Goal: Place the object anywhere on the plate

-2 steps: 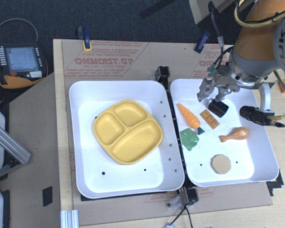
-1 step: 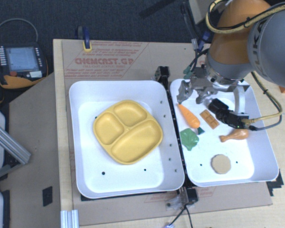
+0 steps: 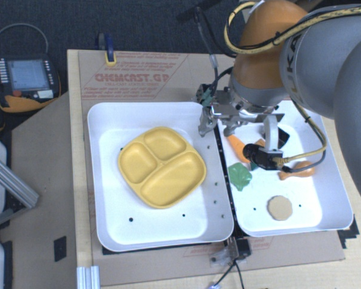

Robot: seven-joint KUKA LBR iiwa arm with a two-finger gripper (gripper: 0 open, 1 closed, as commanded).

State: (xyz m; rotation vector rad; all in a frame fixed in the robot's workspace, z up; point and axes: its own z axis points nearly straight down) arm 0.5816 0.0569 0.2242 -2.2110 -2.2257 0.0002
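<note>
whether the jaws are clenched or released i cannot tell; the wrist hides them, low over the 11 o'clock corner of the right bin [image 3: 316,206]. just at their 6 o'clock lies an orange carrot-like piece [image 3: 236,143], likely the thing to move. it is probably light, stiff toy plastic, smooth and tapered, so best pinched across its thicker middle. further at 6 o'clock sits a green lump [image 3: 239,176], at 5 o'clock a tan disc [image 3: 280,208]. the plate [image 3: 162,167] lies at 8 o'clock, in the left bin [image 3: 108,206].
</note>
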